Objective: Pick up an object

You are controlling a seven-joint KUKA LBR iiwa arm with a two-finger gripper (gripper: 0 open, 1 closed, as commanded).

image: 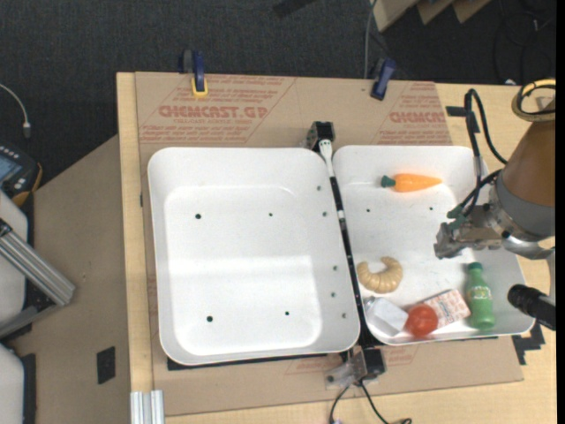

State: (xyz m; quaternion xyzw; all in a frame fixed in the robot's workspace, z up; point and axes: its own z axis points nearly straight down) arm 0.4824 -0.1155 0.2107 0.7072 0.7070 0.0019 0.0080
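The right bin (402,159) holds an orange carrot (412,182) near its far wall, a tan croissant (380,274) at the middle left, a red tomato (422,321), a red-and-white packet (448,306) and a green bottle (479,295) along the near side. My gripper (455,237) hangs over the right part of this bin, just above the green bottle and to the right of the croissant. Nothing shows between its fingers.
The left bin (177,179) lies beside the right one, parted by a black rail (341,219). A white scrap (385,314) lies left of the tomato. Clamps (195,71) hold the cardboard base at the back edge. Cables (477,140) run along the right.
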